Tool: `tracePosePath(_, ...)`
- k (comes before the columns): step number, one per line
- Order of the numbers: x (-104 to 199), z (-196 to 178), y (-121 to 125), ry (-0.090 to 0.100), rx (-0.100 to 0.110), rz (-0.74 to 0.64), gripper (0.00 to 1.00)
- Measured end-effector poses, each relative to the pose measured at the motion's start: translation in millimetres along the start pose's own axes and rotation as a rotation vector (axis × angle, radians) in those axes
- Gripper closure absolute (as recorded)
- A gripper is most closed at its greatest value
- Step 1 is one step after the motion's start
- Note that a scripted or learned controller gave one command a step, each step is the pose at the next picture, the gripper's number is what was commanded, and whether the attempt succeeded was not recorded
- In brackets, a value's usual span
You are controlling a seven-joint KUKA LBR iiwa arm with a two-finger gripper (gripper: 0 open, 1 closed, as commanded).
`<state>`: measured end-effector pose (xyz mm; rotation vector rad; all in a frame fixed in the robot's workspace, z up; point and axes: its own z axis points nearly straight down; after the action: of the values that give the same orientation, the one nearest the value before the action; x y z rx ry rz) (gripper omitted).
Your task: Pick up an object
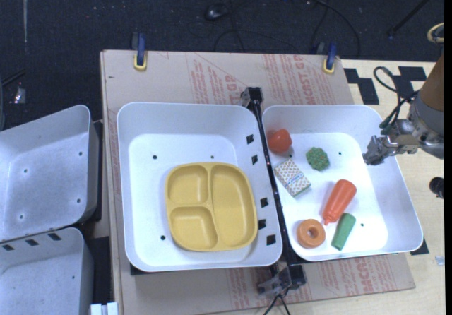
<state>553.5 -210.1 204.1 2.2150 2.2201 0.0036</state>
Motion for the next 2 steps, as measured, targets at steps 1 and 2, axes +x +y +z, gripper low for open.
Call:
tracePosePath(1,-8,-61,1,-0.001,-0.002,0.000,1.00)
tracePosePath(2,42,-57,17,0.002,0.004,-0.004,1.00)
